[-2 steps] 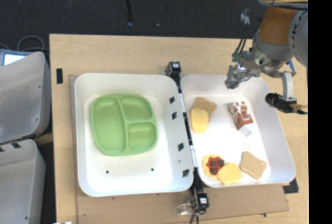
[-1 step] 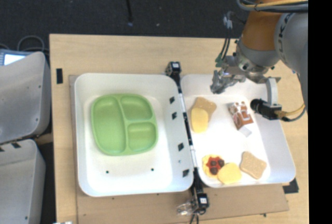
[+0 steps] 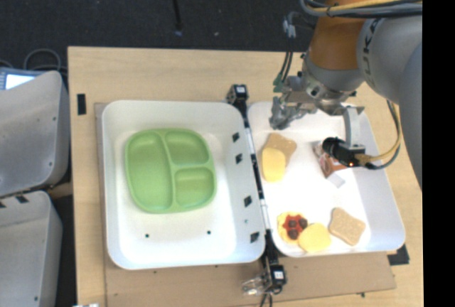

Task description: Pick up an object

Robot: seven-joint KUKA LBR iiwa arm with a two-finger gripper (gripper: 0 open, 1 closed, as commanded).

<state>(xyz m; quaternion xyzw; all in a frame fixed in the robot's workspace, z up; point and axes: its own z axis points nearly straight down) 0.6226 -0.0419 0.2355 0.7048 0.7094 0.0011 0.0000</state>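
The grey two-finger claw (image 3: 284,116) hangs at the far end of the right-hand shallow white bin (image 3: 377,209) — I cannot tell its state. Just below it lies a yellow-and-tan toy bread piece (image 3: 276,156), apparently untouched.

surface (image 3: 156,74): pale wood, seen at a slant | directly on it: left white bin (image 3: 114,178) and right white bin (image 3: 380,188), side by side, touching along a shared middle edge | left white bin nearer the surface's left edge
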